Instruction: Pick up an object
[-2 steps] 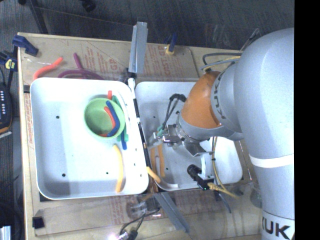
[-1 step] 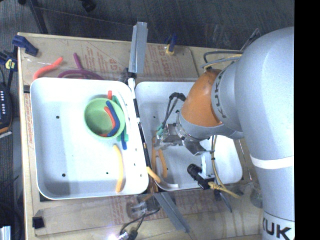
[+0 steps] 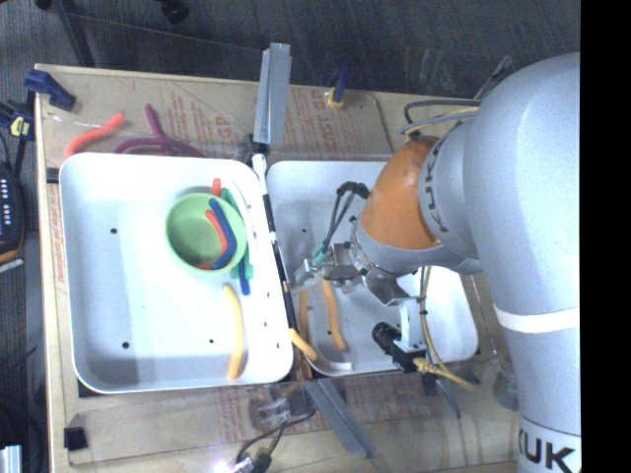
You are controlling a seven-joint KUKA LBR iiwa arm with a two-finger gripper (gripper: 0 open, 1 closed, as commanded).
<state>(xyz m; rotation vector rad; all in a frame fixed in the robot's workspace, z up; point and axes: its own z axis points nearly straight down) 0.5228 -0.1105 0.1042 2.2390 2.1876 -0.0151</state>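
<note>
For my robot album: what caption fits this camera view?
Grey arm's gripper reaches into the right bin; green bowl sits in the left.

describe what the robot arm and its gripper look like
The arm is bulky, rounded and light grey, with a glossy orange band above the wrist and black KUKA lettering near its base. Thin dark cables loop along the wrist. The gripper is a small metallic assembly with teal accents.

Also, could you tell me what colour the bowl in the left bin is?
Green; the bowl shows plainly in the camera view.
</note>
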